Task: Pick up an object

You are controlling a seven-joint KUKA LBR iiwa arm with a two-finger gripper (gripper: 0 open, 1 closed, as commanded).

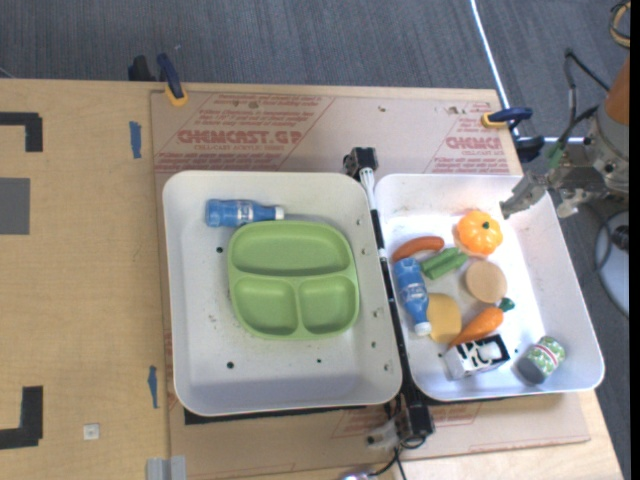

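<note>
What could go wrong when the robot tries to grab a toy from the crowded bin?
The toys in the right bin lie packed together, so reaching for the carrot may well nudge the round tan piece or the blue bottle beside it. The small can sits by the bin's corner wall, where fingers could bump the rim.

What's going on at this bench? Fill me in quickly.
A grey robot arm's two-finger gripper hangs at the upper right edge of the right-hand shallow white bin, with nothing between its fingers. That bin holds toy food: an orange pumpkin, a red sausage, a carrot, a blue bottle and a small green can. The left-hand white bin holds a green divided plastic tray and another blue bottle.
</note>
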